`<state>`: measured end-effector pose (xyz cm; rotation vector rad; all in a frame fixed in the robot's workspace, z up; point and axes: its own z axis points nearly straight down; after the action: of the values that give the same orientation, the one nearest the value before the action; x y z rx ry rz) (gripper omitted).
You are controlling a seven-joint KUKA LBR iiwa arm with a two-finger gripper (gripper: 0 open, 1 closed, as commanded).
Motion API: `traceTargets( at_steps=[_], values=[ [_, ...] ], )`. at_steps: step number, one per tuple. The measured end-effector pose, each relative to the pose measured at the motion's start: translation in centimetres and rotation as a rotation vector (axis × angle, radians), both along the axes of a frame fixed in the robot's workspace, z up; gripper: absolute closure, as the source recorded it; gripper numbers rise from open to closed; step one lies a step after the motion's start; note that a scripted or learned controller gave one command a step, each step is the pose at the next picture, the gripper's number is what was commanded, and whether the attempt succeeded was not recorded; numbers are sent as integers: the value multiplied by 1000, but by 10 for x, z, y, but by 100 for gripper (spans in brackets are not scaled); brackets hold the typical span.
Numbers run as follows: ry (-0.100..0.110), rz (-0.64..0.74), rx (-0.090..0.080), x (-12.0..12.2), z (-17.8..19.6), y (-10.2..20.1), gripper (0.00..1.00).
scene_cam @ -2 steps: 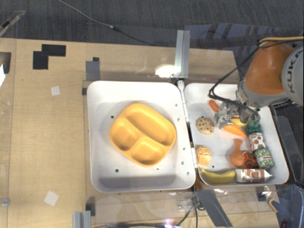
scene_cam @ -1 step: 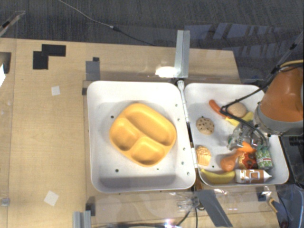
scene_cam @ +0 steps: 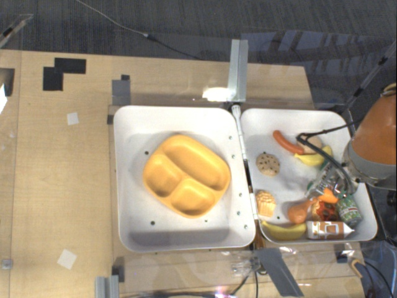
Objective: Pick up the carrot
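In the camera view, the carrot [scene_cam: 325, 197] lies in the right bin [scene_cam: 291, 120], low on its right side, a short orange piece with its far end tucked under the pincer [scene_cam: 327, 185]. It is crowded: a brownish round fruit [scene_cam: 298, 212] just to its left, a small can with a green label [scene_cam: 349, 210] to its right, a white bottle [scene_cam: 329, 230] lying along the bin's near wall below it, and a banana [scene_cam: 284, 231] further left along that same wall. Higher in the bin sit a sausage [scene_cam: 287, 143], a second banana [scene_cam: 314, 158] and a cookie [scene_cam: 268, 163]; a small pale pastry [scene_cam: 265, 202] rests by the dividing wall. The left bin [scene_cam: 130, 166] carries a yellow divided tray [scene_cam: 186, 174].

The arm [scene_cam: 375, 141] comes in from the right, and its pincer hangs directly over the carrot. Whether it is spread or pressed together I cannot tell (metal, cable and clutter overlap there), and nothing shows the carrot clamped in it.

As for handling, I judge the carrot to be a light, rigid toy, probably smooth plastic, so likely to slip or roll from a shallow pinch. The best hold looks to be across the thick middle of the body, square to its length, rather than at the tapering end. The neighbours leave little room on either side, so the can or the fruit could be nudged or caught instead.
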<state>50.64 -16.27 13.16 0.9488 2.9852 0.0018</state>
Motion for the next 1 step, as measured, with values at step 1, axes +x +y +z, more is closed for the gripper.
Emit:
traceTargets(
  at_steps=[1],
  values=[
    [3,306,-1,-17,11,13,100]
  ],
)
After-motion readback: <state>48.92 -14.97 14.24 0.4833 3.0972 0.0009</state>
